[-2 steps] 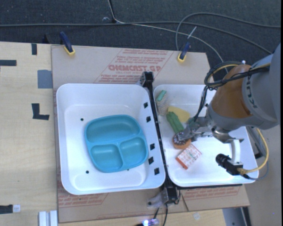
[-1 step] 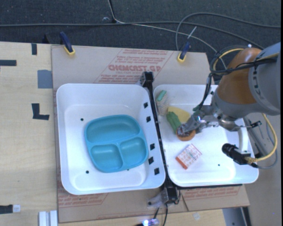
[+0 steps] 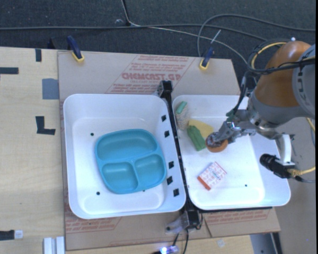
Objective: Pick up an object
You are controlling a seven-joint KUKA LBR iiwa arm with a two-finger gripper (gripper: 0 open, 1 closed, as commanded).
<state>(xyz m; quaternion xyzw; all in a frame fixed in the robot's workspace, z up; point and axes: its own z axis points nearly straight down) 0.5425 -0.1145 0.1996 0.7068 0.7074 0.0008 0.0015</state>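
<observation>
Camera view gives me the gripper [image 3: 221,139] low in the right bin [image 3: 254,192], directly over a small orange-brown object [image 3: 219,146]; I cannot tell how the fingers stand or whether anything sits between them. At its 9 o'clock, just beside it, lie a green piece [image 3: 196,138] and a yellow piece [image 3: 201,126]. A red-and-white box [image 3: 211,175] lies at its 6 o'clock. The left bin [image 3: 77,142] holds a blue divided tray [image 3: 130,160].
</observation>
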